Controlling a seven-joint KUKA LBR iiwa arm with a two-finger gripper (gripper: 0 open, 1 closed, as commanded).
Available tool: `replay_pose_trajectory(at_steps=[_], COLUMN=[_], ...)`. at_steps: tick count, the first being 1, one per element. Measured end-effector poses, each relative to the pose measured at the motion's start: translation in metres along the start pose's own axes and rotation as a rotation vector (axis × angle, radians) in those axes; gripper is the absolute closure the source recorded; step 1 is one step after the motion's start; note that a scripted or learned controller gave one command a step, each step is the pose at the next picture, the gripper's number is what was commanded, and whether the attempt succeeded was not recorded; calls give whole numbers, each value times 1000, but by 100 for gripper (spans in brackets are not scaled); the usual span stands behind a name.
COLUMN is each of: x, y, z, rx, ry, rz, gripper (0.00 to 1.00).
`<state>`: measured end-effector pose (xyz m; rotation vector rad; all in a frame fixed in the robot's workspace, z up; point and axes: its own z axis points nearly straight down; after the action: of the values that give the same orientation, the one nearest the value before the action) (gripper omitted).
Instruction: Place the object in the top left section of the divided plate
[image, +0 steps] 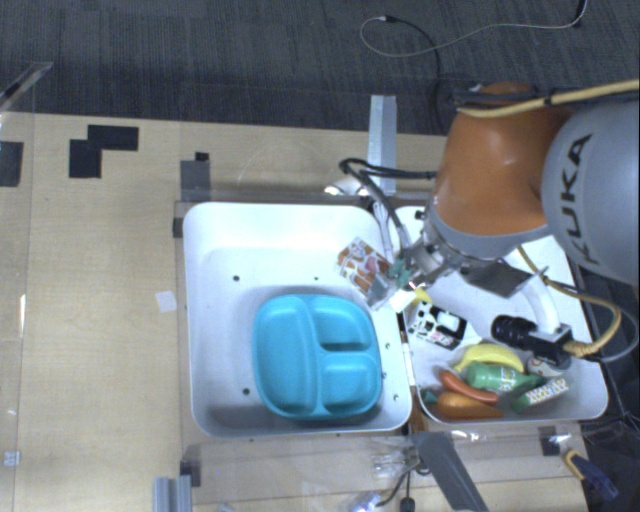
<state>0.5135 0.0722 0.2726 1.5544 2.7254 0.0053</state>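
Claw (392, 282) half-hidden beside blurred packet (361, 264)

A yellow banana (490, 357), a green vegetable (492, 377) and an orange carrot (462, 404) are lying heaped together in the right bin (588, 388), a small black-and-white box (437, 326) is sitting just beside them, and the left bin (215, 300) is resting alongside on the pale surface (90, 300)

The brand name KUKA runs in dark letters (set sideways) along the grey arm (592, 165); print on the small packet (362, 266) is illegible
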Motion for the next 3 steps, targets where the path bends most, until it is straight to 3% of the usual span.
replay_pose_trajectory(at_steps=[1,2,3], x=[-5,-40,-33], y=[42,76,97], z=[16,39,87], rx=[-2,-3,-4], ry=[-1,-2,-1], rz=[-424,-928,-1393], gripper=[100,100,100])
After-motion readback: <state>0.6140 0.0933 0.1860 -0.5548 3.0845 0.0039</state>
